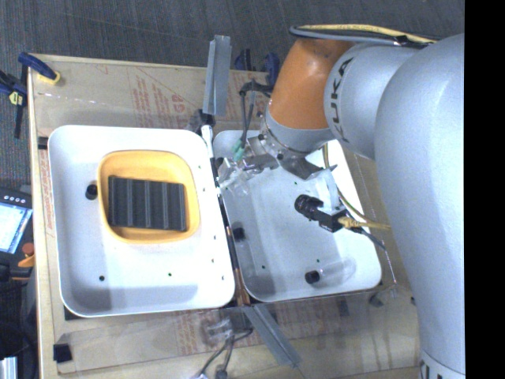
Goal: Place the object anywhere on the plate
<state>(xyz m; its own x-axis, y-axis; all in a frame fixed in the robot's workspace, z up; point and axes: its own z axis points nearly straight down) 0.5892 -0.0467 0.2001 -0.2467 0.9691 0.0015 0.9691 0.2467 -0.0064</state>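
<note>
A pale brown board surface point(118, 85) carries two shallow white plastic bins side by side, the left bin point(71, 235) and the right bin point(276, 251), their inner walls touching down the middle. In the left bin lies a yellow plate with rounded corners point(146, 163), set towards the far half of the bin and apart from its walls. A dark grey ribbed rectangular block point(147, 204) lies flat on the plate, filling most of its middle, with the yellow rim showing all around it. Just beside the plate's left edge, on the bin floor, sits a small black round knob point(91, 190). The big grey arm point(410, 148) comes in from the right and arches over the right bin, its orange band point(304, 85) above the far rim. The claw point(237, 168) is low at the far left corner of the right bin, close to the wall shared with the left bin and well apart from the block. How wide the claw stands, and whether it has hold of anything, cannot be told from this angle. A small dark spot point(237, 232) sits against the right bin's left wall, and a small black round piece point(312, 276) rests near its front wall. A blue clamp point(38, 65) grips the surface's far left corner, and a grey metal bar point(217, 77) stands behind the bins
</note>
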